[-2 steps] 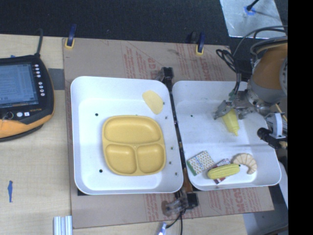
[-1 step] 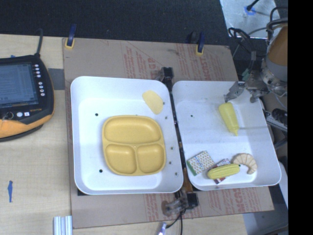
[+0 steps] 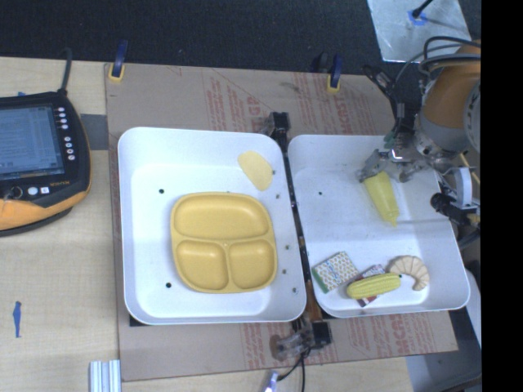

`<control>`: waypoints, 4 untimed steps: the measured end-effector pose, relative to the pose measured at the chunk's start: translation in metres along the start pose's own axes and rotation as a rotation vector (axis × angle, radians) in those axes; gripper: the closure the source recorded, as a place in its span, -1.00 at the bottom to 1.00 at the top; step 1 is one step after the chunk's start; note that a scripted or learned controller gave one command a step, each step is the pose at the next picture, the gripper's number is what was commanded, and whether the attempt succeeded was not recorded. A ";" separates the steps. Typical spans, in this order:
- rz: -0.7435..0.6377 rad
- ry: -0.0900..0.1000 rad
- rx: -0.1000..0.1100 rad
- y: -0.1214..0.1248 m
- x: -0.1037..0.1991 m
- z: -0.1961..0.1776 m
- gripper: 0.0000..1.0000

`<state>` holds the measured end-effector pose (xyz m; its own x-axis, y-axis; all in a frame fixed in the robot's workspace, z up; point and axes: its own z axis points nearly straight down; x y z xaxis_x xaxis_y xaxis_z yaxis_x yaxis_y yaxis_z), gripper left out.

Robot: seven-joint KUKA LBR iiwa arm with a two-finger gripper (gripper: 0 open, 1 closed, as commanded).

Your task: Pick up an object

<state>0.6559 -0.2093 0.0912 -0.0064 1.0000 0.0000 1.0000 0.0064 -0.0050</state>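
My gripper [image 3: 393, 167] hangs over the far right part of the right bin [image 3: 327, 170], its fingers spread apart. Just below it, a pale yellow block [image 3: 382, 198] lies tilted on the bin floor, with its upper end reaching up between the fingertips. Nothing is lifted. Along the right bin's near edge lie a corn cob [image 3: 373, 285], a croissant [image 3: 410, 271] and a green-and-white patterned packet [image 3: 334, 270]. The left bin [image 3: 143, 219] holds a yellow divided plate [image 3: 222, 242] and a small yellow oval piece [image 3: 256, 170].
A control tablet with an orange case [image 3: 33, 158] lies on the bench to the left of the bins. Blue clamps [image 3: 118, 60] hold the brown board at its far edge. Cables and the arm's wrist crowd the far right.
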 end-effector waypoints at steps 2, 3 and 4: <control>0.002 0.000 -0.005 0.001 -0.002 -0.063 -1.00; 0.000 -0.001 0.000 -0.008 0.006 0.000 -1.00; -0.003 -0.001 0.000 -0.007 0.006 -0.011 1.00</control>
<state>0.6488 -0.2036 0.1026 -0.0091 1.0000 -0.0014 0.9999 0.0091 -0.0045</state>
